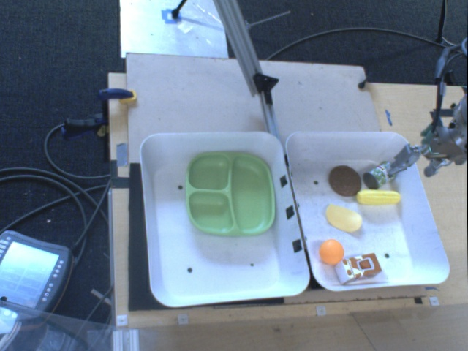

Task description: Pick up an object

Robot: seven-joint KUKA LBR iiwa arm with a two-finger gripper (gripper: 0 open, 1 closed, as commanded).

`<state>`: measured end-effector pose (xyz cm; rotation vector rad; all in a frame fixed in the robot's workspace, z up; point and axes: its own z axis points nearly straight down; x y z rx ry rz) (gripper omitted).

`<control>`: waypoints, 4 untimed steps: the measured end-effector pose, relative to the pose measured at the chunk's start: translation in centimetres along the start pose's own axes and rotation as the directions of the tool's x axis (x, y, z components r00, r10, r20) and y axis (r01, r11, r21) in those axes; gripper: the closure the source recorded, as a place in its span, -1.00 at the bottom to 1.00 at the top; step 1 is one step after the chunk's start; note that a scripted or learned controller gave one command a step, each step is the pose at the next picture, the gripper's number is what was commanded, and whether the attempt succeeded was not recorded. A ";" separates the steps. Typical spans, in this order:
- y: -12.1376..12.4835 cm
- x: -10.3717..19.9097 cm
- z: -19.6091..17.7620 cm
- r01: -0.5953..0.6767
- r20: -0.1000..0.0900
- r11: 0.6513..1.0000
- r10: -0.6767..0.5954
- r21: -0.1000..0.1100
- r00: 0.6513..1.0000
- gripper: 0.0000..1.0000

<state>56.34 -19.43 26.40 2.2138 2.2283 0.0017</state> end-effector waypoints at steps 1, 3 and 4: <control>0.0 0.0 0.0 0.000 0.000 1.000 0.000 0.000 1.000 -1.00; 0.1 -0.2 12.6 -0.006 -0.001 1.000 0.006 0.006 1.000 -1.00; 0.0 -0.2 17.6 -0.006 -0.001 1.000 0.006 0.005 1.000 -1.00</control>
